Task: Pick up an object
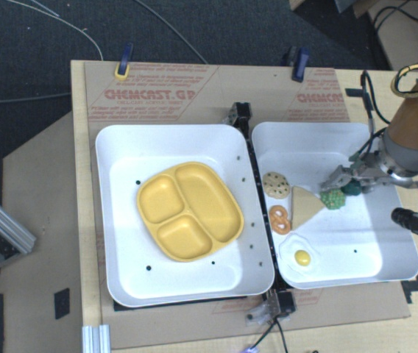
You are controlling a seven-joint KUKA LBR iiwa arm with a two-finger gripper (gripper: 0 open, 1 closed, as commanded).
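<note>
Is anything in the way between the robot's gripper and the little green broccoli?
Nothing visible is in the way. The gripper is right at the broccoli in the right bin. The cheese wedge lies just beside it, on the far side from the arm.
</note>
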